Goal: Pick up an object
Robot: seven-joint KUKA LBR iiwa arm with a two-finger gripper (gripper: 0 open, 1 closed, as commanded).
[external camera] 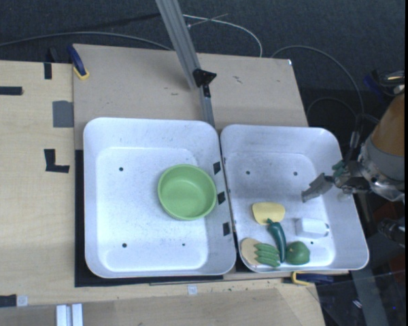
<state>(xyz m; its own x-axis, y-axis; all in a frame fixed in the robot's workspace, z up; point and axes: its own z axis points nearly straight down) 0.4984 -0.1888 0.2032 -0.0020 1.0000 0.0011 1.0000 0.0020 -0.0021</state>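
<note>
My gripper (314,189) hangs over the right side of the right bin (279,141), reaching in from the right edge. It sits above and slightly right of the objects at the bin's front. Those are a yellow piece (268,212), a small white block (313,226), a dark green curved vegetable (277,239), a round green item (298,252) and a tan piece with green prongs (257,253). Nothing shows in the gripper. A light green bowl (187,191) stands upright in the left bin (109,182).
A grey metal pole (180,36) slants down from the top to the seam between the bins. Cables (224,26) lie on the dark floor behind the bench. The back half of the right bin holds bare white floor.
</note>
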